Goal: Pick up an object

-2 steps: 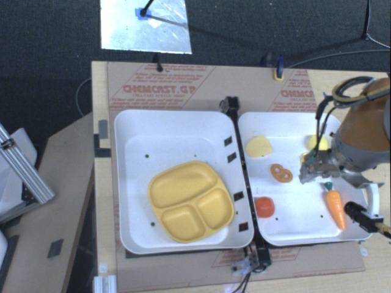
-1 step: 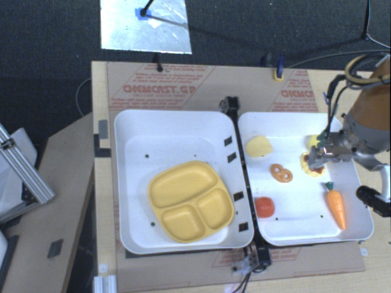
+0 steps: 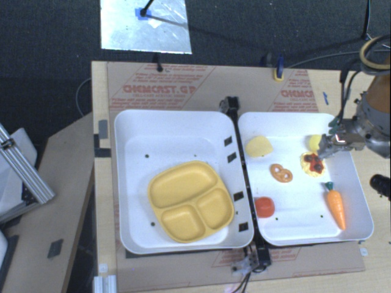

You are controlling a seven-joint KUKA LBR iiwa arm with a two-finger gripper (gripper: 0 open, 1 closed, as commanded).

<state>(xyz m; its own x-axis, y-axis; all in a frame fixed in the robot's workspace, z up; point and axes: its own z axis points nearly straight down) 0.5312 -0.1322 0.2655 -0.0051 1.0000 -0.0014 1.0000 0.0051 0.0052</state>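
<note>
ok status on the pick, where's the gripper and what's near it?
Gripper low over right bin, far right side. Nothing visibly held. Nearest: small yellow piece and pizza-like toy. Carrot, pretzel lie apart, clear of the approach.

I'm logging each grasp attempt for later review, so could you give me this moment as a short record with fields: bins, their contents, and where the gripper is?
left bin: holds a yellow divided tray
right bin: holds the loose items
items in right bin: yellow chip, pretzel, tomato, carrot, small pizza, yellow piece
gripper: over the right bin's far right side, beside the yellow piece and the small pizza
finger state: cannot tell
item in grasp: none visible
</note>
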